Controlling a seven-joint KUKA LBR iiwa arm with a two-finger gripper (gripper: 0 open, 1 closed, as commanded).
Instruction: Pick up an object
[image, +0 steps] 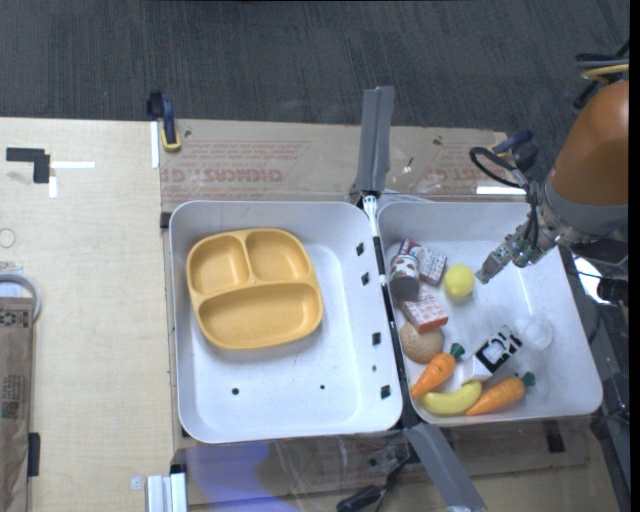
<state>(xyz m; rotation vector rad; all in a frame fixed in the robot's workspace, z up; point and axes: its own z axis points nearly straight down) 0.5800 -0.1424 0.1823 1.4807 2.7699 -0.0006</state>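
Observation:
The right bin (560, 400) holds a jumble of toy food. A small yellow ball (459, 281) lies near its middle. To the left of the ball are a small can (404, 268), a red-and-white packet (433, 265) and a small box (425, 313). Along the front lie a tan round piece (421, 343), two carrots (434, 372) (497, 393) and a banana (450, 400). A black-and-white block (497, 350) sits between them. My gripper (493, 267) hangs low over the bin, just right of the yellow ball, tilted toward it. Nothing shows in its grasp.
The left bin (200, 400) holds a yellow divided plate (255, 287). A grey divider post (375, 140) stands behind the seam between the bins. A faint clear item (537, 331) lies near the right bin's right side. Cables (500, 158) hang behind the arm.

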